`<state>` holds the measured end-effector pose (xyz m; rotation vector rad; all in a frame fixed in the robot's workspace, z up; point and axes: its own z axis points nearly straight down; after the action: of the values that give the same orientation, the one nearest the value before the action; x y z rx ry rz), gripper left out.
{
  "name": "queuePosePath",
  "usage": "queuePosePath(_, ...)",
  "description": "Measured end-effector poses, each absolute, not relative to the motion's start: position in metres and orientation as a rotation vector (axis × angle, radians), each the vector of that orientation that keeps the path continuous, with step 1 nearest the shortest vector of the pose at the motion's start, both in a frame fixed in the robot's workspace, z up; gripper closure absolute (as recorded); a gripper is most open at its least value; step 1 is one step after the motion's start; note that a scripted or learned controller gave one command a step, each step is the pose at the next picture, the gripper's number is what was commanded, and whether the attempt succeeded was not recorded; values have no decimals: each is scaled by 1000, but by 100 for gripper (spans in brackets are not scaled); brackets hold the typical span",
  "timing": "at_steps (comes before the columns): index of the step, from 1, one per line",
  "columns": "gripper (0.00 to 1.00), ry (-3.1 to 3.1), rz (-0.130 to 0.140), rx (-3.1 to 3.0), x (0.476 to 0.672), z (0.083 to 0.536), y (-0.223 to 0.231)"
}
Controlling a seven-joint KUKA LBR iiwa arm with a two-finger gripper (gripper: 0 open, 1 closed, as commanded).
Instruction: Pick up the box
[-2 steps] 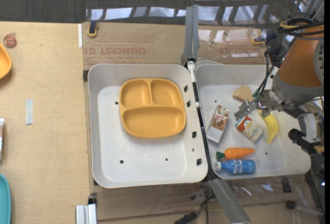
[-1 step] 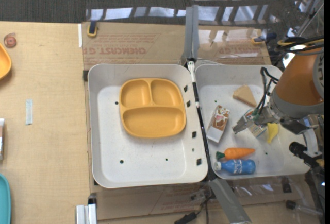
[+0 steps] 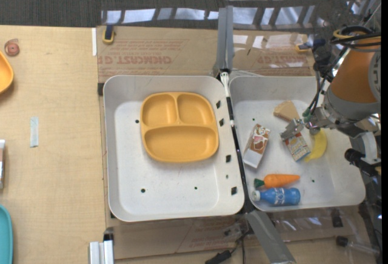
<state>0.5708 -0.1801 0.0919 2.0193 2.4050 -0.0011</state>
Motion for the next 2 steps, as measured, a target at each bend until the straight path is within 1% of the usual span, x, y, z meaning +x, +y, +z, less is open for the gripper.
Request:
queuePosePath(1,100,2407,-2,2015,571,101,-180)
queuePosePath(2,100,2665,-1,1659,591,207,-151)
